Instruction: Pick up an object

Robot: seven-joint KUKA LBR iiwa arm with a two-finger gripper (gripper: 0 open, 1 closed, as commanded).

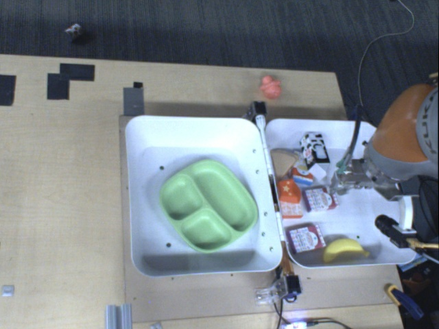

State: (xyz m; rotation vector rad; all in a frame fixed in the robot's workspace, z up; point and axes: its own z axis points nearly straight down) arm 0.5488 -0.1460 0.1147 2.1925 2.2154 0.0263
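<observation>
Nearest you, at the front edge of the bench, a small clear clip with wires (278, 292) sits just below the gap between the two bins. Just above it, in the front of the right bin (357, 130), you see a yellow banana (345, 249) lying on its side, with a small red-and-white packet (306, 238) just to its left.

Further back in the same bin:
- a second red-and-white packet (319, 199), directly under the tool end of the arm;
- an orange packet (289, 193) against the bin's left wall, beside that second packet;
- a tan piece (285, 161) behind the orange packet;
- a black-and-white spotted item (314, 147) near the back wall.

The left bin (147, 184) holds one green divided tray (208, 203) with three compartments, lying flat near the middle.

The arm (411, 125) enters from the right, its orange band over the right bin's far side. The gripper (342, 181) hangs above the right bin, close over the second packet and near the spotted item. Its state: you cannot tell from this angle, and nothing is seen lifted clear of the bin floor. All candidate objects lie on the bin floors.

Off the bins, a pink lump (271, 86) rests on the wooden bench behind them, and a dark bracket (133, 100) stands at the left bin's back corner.
</observation>
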